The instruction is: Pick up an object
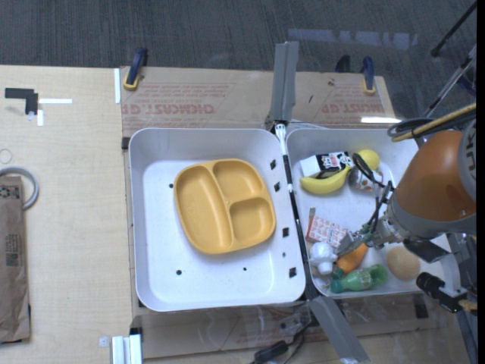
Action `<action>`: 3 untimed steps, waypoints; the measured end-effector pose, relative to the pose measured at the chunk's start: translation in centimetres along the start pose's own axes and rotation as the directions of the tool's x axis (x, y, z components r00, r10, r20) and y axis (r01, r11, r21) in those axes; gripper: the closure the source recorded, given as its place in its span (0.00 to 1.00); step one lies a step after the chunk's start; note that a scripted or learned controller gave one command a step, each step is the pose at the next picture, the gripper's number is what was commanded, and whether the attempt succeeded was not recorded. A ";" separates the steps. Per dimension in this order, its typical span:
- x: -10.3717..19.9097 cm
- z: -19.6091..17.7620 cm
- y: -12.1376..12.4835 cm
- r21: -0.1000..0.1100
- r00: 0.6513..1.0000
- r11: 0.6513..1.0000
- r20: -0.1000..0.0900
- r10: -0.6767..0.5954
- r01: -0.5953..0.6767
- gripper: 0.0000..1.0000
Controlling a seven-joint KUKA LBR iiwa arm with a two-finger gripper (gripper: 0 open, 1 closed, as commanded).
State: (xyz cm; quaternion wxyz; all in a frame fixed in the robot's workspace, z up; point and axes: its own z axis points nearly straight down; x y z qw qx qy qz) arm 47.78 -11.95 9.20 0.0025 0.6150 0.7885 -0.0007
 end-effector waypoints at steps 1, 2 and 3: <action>0.0 -0.9 0.0 -0.001 1.000 1.000 -0.001 0.004 -0.004 1.00; 1.9 -15.9 2.6 0.006 0.947 0.947 -0.002 0.321 -0.321 1.00; 0.7 -6.6 5.0 0.006 0.985 0.985 -0.004 0.172 -0.172 1.00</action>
